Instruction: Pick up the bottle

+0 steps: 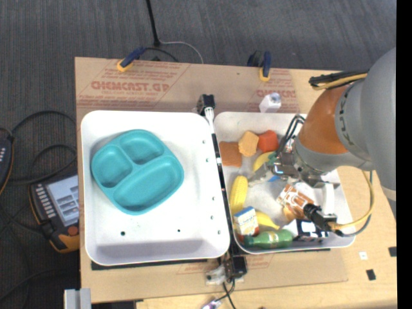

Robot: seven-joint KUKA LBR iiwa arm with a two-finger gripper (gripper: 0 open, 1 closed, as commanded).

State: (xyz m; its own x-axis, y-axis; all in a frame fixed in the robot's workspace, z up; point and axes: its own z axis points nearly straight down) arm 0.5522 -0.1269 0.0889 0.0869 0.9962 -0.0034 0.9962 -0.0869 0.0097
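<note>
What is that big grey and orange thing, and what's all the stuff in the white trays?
It is a robot arm, seen by a camera looking down from above. It reaches in from the right. Its gripper hangs over the right tray. That tray holds toy food: a corn cob, a banana, orange blocks and a green bottle at the front edge. The robot should pick up that bottle. The left tray holds a blue divided plate. I can't tell if the gripper holds anything.

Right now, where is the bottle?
The green bottle lies on its side along the right bin's near edge, just below the corn cob.
</note>
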